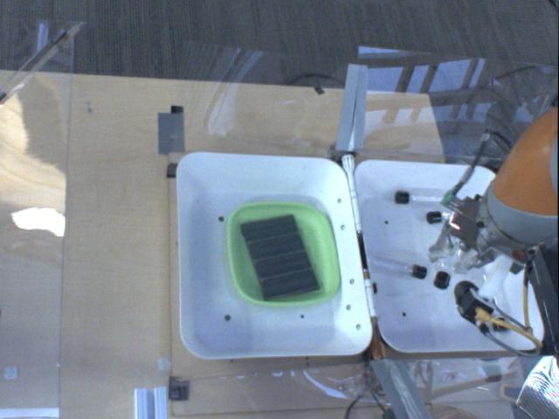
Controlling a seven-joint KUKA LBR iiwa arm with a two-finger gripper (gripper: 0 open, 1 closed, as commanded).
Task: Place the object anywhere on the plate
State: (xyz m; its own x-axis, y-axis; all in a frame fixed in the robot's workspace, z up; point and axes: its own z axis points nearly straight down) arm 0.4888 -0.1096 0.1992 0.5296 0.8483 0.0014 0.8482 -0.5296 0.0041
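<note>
Fingers (447, 253) hang over the right bin (393, 326), translucent and blurred against its white floor; cannot tell their state. Dark ridged block (279, 257) lies flat on the green plate (326, 250) in the left bin (196, 260), well apart from the fingers, across the divide. Arm (527, 190) is cut off at the right edge.

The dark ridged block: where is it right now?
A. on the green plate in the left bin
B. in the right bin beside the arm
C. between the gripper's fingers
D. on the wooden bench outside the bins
A: the dark ridged block lies flat on the green plate, which sits in the left bin, well apart from the arm over the right bin.
</note>
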